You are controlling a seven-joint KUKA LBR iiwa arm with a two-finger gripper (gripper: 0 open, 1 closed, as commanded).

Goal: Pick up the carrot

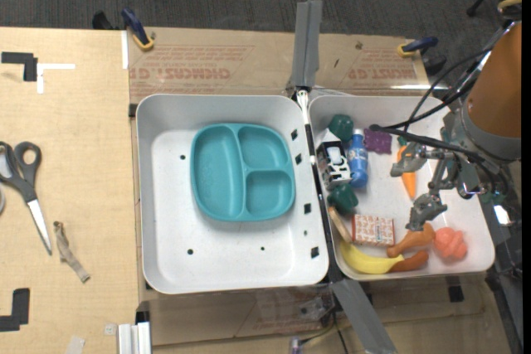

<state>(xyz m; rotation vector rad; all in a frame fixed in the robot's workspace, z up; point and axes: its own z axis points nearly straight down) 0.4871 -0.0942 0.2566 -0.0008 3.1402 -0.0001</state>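
The carrot is a small orange cone with a greenish top, lying in the right bin near its middle. My gripper hangs over the same bin, just right of and below the carrot, close to it. Nothing shows as held. The grey arm with its orange band reaches in from the right above the bin, trailing black cables.
Around the gripper lie an orange elongated toy, a pink peach, a banana, a red-and-white box, a blue bottle, green pieces and a purple piece. The left bin holds a teal divided plate.
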